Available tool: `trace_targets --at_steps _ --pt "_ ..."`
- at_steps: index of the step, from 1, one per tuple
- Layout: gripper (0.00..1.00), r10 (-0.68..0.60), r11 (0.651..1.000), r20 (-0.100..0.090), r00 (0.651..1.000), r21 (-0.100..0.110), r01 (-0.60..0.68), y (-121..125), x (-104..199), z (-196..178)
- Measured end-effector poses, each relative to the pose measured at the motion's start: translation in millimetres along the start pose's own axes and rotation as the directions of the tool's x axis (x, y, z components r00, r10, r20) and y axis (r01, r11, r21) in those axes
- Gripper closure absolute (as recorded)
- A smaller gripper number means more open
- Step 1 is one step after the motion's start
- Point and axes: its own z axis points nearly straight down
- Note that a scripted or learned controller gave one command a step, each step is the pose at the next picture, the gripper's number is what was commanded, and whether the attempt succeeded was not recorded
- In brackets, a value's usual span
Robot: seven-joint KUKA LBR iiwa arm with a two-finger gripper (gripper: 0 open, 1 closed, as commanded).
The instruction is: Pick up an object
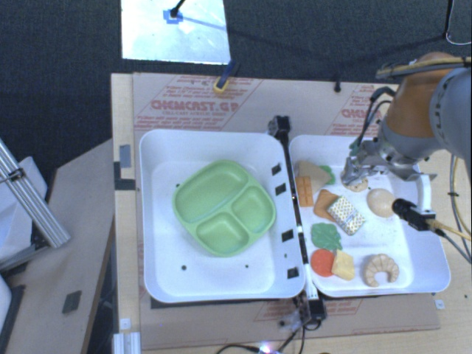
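The right bin (424, 275) holds several toy foods: a sandwich slice (312, 172), an orange stick (303, 190), an orange wedge (324, 203), a patterned white block (346, 215), a beige egg (380, 201), a green leaf (324, 236), a red tomato (321, 262), a yellow cheese piece (343, 265) and a croissant (380, 269). My gripper (355, 174) hangs low over the bin's upper middle, right of the sandwich slice and above the egg, over a small pale object (359, 184). Nothing shows held between its fingers.
The left bin (158, 271) holds a green three-compartment plate (224, 206). A black divider with clips (289, 198) runs between the bins. The grey arm with its orange band (417, 102) enters from the right, with cables and a black fitting (410, 212) over the right bin's edge.
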Motion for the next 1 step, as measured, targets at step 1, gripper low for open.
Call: trace_targets --at_steps 1 --pt "1.0 -0.002 1.0 0.0 1.0 -0.002 0.002 -0.4 9.9 -56.2"
